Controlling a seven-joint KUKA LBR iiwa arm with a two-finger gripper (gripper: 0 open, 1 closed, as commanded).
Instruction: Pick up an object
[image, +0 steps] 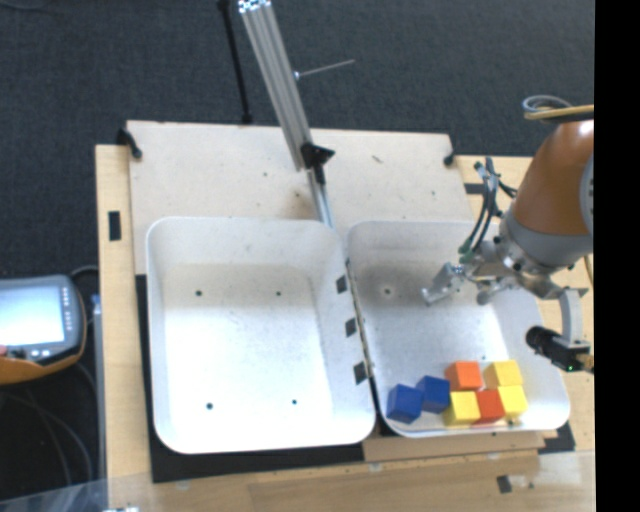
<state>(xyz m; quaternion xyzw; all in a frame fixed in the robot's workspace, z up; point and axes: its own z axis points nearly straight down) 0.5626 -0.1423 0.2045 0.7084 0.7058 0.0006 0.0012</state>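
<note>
Blocks crowd the near right corner of the right bin: two blue, one orange, one red and some yellow, all touching or nearly so, several pressed up against the bin's front wall. None is gripped.

The gripper sits over bare floor in the middle of that bin, well apart from the cluster and farther back from it. Whether its jaws are apart or together cannot be told; the metal parts there are too small and blurred.

Risk lies mostly in the packing. With the blocks tight together, a descending finger may land on top of a neighbour instead of beside the target, or wedge two blocks at once and lose both on the lift. Those against the wall leave little room for a finger on that side, so the gripper could strike the rim or slide off. A push could also scatter the cluster. The blue block at the left edge looks the most exposed, and probably the safest choice.

The left bin holds nothing to pick.
</note>
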